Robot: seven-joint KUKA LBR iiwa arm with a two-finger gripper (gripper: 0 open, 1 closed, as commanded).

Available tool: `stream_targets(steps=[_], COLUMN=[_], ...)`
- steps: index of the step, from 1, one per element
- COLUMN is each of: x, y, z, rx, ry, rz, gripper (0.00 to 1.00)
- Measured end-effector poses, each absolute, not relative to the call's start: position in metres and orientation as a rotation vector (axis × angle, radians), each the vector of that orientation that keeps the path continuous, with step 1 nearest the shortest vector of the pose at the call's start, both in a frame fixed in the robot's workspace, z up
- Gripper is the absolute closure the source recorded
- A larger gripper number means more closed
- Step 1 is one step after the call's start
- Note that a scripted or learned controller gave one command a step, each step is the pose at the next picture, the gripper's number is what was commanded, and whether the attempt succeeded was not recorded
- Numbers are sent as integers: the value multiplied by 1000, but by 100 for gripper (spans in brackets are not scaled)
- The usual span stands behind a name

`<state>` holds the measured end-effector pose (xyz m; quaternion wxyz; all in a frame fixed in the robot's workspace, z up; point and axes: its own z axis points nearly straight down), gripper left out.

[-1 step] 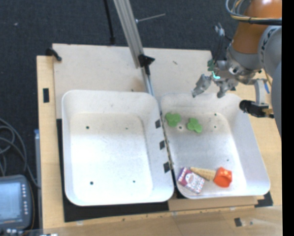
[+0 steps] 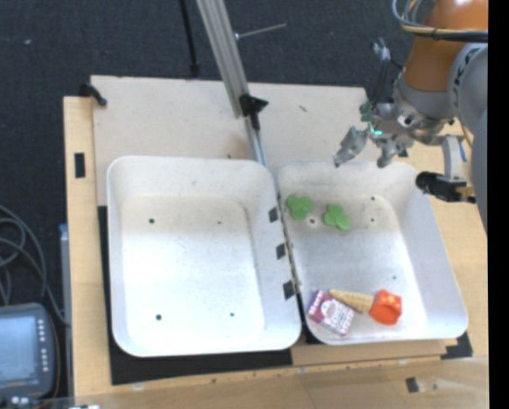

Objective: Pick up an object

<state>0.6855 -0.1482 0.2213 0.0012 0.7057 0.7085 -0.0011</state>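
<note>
The arm enters from the right, its orange band above the wrist. The tool hangs over the far rim of the right bin, with its two fingers spread apart and nothing between them. Inside the right bin, two green pieces lie near the far left corner, just beside each other but apart. Near the front edge lie a small pink-and-white packet, a tan cone-shaped item and an orange-red object, close together. The left bin sits beside the right bin on the surface. A metal rail slants across the surface behind the bins.
</note>
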Motion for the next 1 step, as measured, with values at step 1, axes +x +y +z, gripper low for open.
stream_targets(steps=[1], x=[678], y=[-146], z=[176], rx=[2220], ry=[2223], rz=[-6], gripper=[0])
